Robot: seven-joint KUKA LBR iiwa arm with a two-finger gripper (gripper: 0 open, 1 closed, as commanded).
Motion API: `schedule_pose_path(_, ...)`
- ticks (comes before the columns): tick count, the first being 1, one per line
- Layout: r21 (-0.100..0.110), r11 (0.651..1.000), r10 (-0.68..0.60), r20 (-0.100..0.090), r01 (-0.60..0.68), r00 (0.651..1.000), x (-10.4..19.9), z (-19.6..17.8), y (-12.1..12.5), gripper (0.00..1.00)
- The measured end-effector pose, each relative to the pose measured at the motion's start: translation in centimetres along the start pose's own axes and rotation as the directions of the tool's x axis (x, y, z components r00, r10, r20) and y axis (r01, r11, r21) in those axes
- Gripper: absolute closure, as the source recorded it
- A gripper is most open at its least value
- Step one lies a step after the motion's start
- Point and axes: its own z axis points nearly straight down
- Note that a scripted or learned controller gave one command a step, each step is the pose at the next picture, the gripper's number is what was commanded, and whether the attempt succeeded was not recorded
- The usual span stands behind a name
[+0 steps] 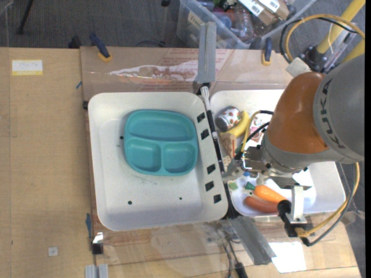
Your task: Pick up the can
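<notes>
My arm [316, 117] hangs over the right bin [327, 181], hiding my gripper, so I cannot tell its state. The can [227, 119] lies upper left there, beside a banana [240, 125].

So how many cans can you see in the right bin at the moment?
1: a small shiny metal can with a printed label lies at the far left of the right white bin, beside a yellow banana. The grey-and-orange arm covers much of this bin, so more may be hidden.
</notes>
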Motion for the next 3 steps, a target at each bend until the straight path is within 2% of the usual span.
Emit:
schedule_pose_path(2,-0.001,1.0,0.001,0.0,-0.001,1.0,-0.1,0.0,0.0,0.0)
schedule_pose_path(3,-0.006,0.879,-0.477,0.006,0.477,0.879,-14.7,-7.2,2.0,0.0)
